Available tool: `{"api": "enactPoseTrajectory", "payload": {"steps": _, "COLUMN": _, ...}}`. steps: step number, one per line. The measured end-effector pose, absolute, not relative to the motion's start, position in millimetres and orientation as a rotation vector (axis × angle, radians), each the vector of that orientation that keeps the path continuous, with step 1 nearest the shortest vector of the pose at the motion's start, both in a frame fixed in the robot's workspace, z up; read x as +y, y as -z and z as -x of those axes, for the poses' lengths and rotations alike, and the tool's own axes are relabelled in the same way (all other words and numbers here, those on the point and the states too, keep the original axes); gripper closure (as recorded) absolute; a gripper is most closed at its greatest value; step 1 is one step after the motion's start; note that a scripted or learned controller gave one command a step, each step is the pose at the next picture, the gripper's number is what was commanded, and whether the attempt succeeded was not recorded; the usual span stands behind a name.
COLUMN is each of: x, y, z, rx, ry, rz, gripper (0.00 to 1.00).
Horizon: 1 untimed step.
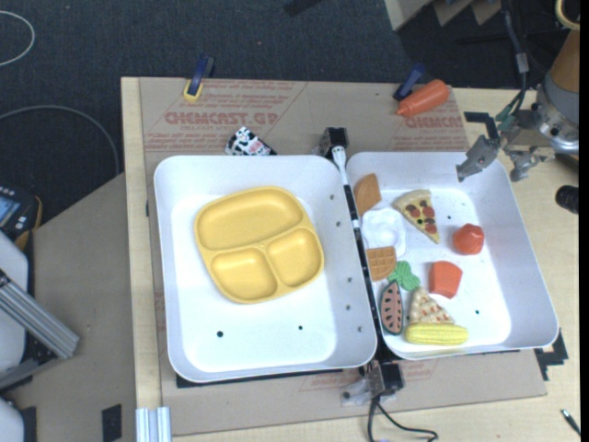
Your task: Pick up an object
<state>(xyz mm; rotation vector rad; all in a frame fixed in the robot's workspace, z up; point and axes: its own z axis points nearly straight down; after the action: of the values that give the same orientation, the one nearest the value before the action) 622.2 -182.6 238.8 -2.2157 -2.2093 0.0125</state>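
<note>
The right bin (504, 284) holds several toy foods: a pizza slice (419, 215), a red tomato (468, 238), a red-orange block (444, 278), a corn cob (436, 335), a watermelon slice (392, 308), a green broccoli (403, 274), a waffle piece (381, 262) and a brown bread slice (367, 192). My gripper (497, 162) hangs over the bin's far right corner, above and behind the tomato. It is open, and nothing lies between its fingers (473, 162).
The left bin (189, 325) carries a yellow divided plate (258, 244). An orange toy carrot (423, 98) lies on the cardboard behind the right bin. A small black-and-white toy (248, 142) and a blue-yellow clamp (196, 78) sit behind the left bin.
</note>
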Motion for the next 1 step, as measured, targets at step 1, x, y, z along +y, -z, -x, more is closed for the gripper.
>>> {"api": "enactPoseTrajectory", "payload": {"steps": 1, "x": -182.1, "y": -247.1, "z": -624.8, "rx": -2.221, "ry": 0.000, "rz": 2.221, "gripper": 0.00}}
